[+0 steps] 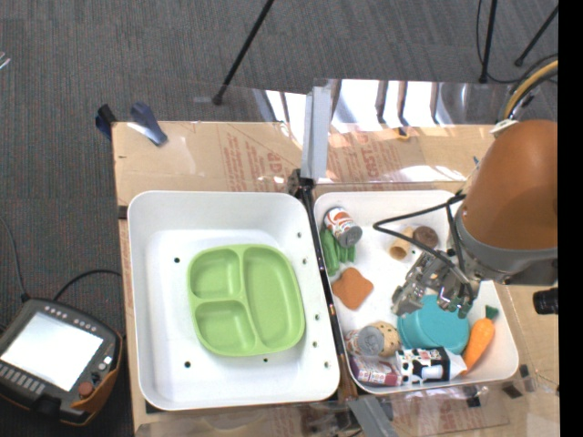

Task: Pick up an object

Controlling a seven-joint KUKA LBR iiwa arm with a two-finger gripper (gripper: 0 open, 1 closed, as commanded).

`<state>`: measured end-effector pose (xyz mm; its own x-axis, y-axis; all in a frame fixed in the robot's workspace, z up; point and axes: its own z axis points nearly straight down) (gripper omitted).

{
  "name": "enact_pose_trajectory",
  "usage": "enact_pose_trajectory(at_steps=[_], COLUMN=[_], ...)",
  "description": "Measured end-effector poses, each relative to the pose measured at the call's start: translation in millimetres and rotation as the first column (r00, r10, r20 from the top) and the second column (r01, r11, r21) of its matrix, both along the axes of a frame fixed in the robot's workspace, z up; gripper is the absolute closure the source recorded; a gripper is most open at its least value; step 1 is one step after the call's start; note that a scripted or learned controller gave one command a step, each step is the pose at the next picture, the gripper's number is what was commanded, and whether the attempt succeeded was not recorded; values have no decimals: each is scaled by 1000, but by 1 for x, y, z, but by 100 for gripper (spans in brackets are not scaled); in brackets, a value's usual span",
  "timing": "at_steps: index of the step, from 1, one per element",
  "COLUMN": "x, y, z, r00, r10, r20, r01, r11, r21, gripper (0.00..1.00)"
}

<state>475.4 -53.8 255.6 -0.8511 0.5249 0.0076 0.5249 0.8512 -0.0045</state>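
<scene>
bench [182,157]: brown cardboard-covered top bearing two shallow white bins side by side.

left bin [164,217]: holds one green divided tray [246,299] with three compartments, lying flat near the bin's middle.

right bin [383,203]: the landmark for all that follows.
- small can [343,226] with red and white label, on its side in the bin's upper left part.
- green vegetable piece [332,253], long and narrow, along the bin's left wall just below the can.
- orange-brown flat piece [352,288], just right of the green piece, left of the bin's middle.
- small brown items [414,240], two, in the bin's upper middle; too small to name.
- teal cup [432,330], in the bin's lower right part, directly under the gripper.
- toy carrot [479,335], orange, leaning against the cup's right side near the bin's right wall.
- grey round item [371,340] with a tan piece beside it, in the bin's lower left part.
- black-and-white carton [424,365], lying along the bin's lower wall below the cup.

arm [510,194]: grey with orange band, over the bin's right side.

gripper [437,289]: low over the bin's middle right, at the teal cup's upper rim; whether it touches the cup cannot be told, and the finger state cannot be told either.
</scene>
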Motion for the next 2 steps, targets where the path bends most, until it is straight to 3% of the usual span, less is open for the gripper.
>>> enact_pose_trajectory(at_steps=[1, 2], x=[-1, 97], y=[-56, -43], z=[-105, -168], r00=[894, 946], r10=[448, 323], r20=[3, 12], r01=[-448, -323], r11=[894, 946], r21=[6, 0], gripper=[100, 100])
